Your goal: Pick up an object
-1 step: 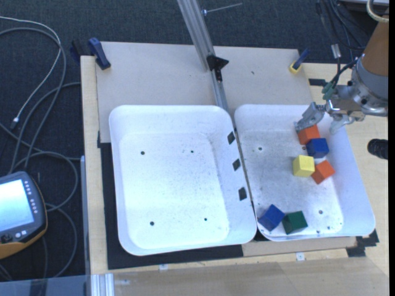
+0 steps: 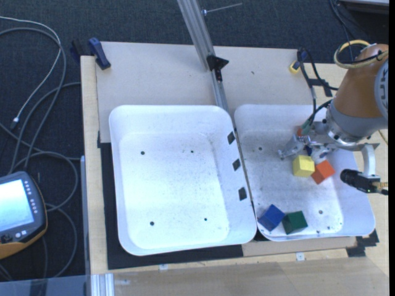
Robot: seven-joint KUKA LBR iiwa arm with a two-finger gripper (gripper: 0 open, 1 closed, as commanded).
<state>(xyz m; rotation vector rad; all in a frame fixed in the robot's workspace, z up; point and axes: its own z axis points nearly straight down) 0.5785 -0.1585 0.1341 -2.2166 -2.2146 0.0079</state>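
The right bin holds several small blocks. A yellow cube lies near the bin's middle right, with an orange cube touching its right side. A blue cube and a green cube sit side by side at the bin's front edge. My gripper hangs low over the right bin, just behind the yellow cube in the image, close to it. I see no block lifted off the bin floor.
The left bin stands beside the right one, joined by black clips. A slanted metal pole rises from the bench's back. A black part of the arm juts out right of the orange cube.
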